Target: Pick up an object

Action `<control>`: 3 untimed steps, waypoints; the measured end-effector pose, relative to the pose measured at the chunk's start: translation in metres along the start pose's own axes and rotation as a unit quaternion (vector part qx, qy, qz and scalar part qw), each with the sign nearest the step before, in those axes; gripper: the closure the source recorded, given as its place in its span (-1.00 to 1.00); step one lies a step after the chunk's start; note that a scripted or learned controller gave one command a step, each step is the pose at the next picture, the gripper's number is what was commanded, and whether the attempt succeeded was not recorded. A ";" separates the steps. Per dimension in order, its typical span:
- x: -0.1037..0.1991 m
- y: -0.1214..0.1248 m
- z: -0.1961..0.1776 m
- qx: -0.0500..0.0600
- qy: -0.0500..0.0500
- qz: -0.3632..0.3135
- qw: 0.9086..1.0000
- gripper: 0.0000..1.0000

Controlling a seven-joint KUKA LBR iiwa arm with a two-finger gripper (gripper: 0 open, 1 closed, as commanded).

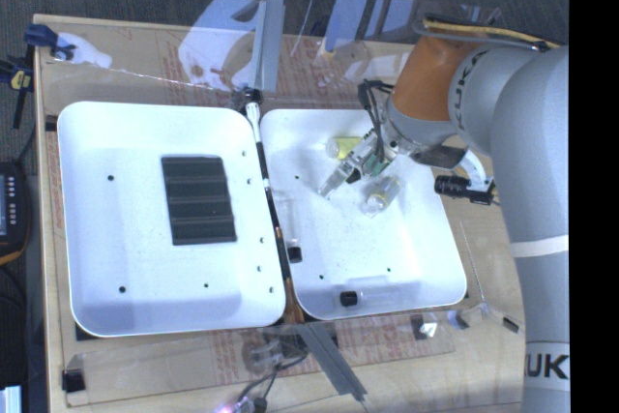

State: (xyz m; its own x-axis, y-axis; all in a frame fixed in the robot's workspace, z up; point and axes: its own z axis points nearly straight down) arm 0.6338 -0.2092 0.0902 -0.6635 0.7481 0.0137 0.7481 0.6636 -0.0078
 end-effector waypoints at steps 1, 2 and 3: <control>-0.011 0.003 -0.001 0.010 0.008 -0.032 0.999 -1.00; 0.000 0.000 0.001 -0.001 -0.002 0.011 1.000 -1.00; -0.011 0.003 0.001 0.010 0.007 -0.024 1.000 -1.00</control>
State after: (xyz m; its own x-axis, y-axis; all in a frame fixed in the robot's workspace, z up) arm 0.6434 -0.2159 0.0893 -0.6989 0.7146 0.0293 0.7141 0.6995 -0.0269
